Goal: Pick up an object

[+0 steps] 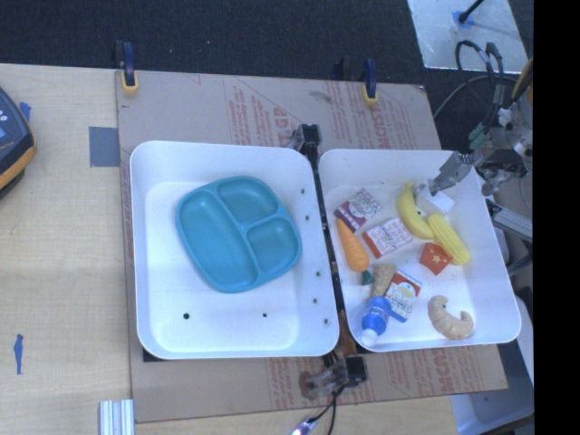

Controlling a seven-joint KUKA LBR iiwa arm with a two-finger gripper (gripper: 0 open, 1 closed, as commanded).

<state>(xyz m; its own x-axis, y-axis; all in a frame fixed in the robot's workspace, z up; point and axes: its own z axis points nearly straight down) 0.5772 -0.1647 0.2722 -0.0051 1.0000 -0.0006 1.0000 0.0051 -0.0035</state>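
Right bin (507,284) crowded; left bin's (154,270) rim stretches lie open.

We see two white bins, the left bin (145,243) and the right bin (494,270), both of smooth, slightly glossy plastic. The blue divided plate (237,232) looks like matt, smooth plastic. Under the bins lies a brown cardboard sheet (272,107), dull and printed in red, on a pale wood-grain bench (54,270). Just below the gripper (441,181), whose parts look like dull grey metal, the banana (413,212) and the corn cob (449,236) have a waxy plastic sheen. The small cartons (388,236) look like printed paper.
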